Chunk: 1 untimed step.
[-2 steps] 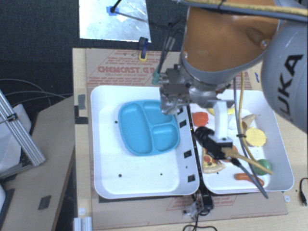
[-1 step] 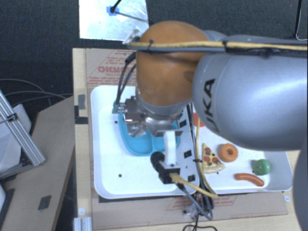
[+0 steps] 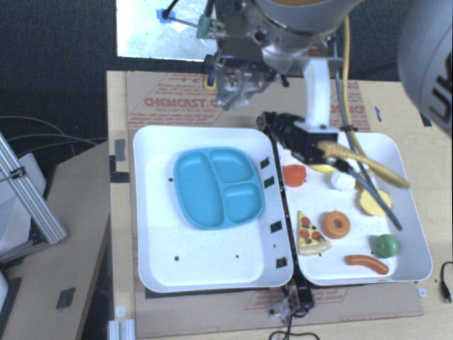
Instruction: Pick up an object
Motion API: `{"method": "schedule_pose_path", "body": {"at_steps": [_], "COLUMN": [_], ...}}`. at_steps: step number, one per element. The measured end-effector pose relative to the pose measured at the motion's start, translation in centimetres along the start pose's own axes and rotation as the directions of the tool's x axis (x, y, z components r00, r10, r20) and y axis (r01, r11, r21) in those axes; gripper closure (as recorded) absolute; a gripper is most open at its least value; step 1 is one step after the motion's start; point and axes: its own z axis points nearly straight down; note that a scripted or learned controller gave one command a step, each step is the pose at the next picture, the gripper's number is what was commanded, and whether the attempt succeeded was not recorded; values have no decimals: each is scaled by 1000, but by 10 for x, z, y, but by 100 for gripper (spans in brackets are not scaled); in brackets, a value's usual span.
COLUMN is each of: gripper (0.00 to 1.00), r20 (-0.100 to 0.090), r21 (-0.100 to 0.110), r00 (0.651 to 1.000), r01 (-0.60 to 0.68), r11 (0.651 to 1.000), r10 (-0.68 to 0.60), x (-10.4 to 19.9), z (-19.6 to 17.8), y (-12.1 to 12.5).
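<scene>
From my station I take the blue divided plate [image 3: 216, 188] as my landmark; it lies flat in the left bin [image 3: 152, 261] on the counter [image 3: 120, 105]. Just right of the plate, past the wall where the two bins meet, the right bin [image 3: 414, 257] holds the toys. Nearest the plate are a red piece [image 3: 294, 175] and, below it, a pizza slice [image 3: 310, 234]. Further right of the plate come an orange doughnut [image 3: 336, 224] and a sausage [image 3: 367, 263], then a small white piece [image 3: 342, 182], a yellow slice [image 3: 369, 202] and a green ball [image 3: 386, 245]. The tool [image 3: 237, 91] hangs above the plate's upper right, over the counter behind the bins; I cannot tell how it stands
</scene>
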Motion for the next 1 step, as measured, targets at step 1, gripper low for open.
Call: {"method": "schedule_pose_path", "body": {"at_steps": [1], "gripper": [100], "r20": [17], "r21": [31], "r00": [1000], "r01": [-9], "r11": [999], "r10": [9], "x": [-12], "z": [158], "y": [82]}}
